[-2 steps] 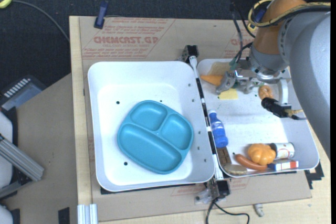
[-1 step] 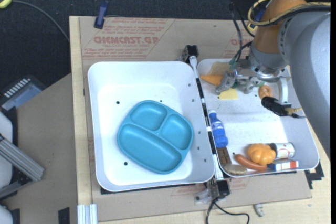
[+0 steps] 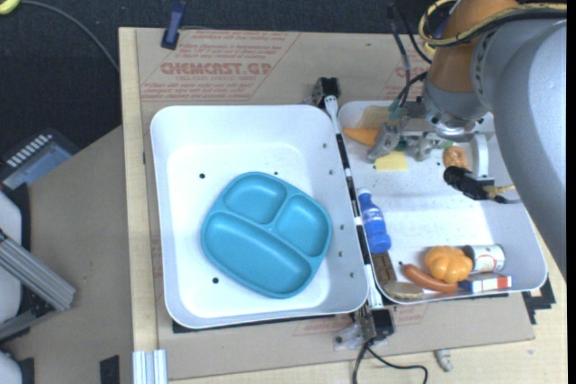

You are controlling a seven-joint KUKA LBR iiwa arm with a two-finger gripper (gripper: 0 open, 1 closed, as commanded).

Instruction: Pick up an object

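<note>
My gripper hangs low over the far left part of the right bin. Just below it, toward the camera, lies a pale yellow block, touching or nearly touching the gripper. An orange wedge rests just left of the gripper by the bin's far left corner. A small orange-brown piece sits to the gripper's right. Nothing is visibly lifted.
Along the right bin's left wall lies a blue bottle. Its near end holds an orange pumpkin-like toy, a red sausage, a white can and a marker. The left bin holds a blue divided plate.
</note>
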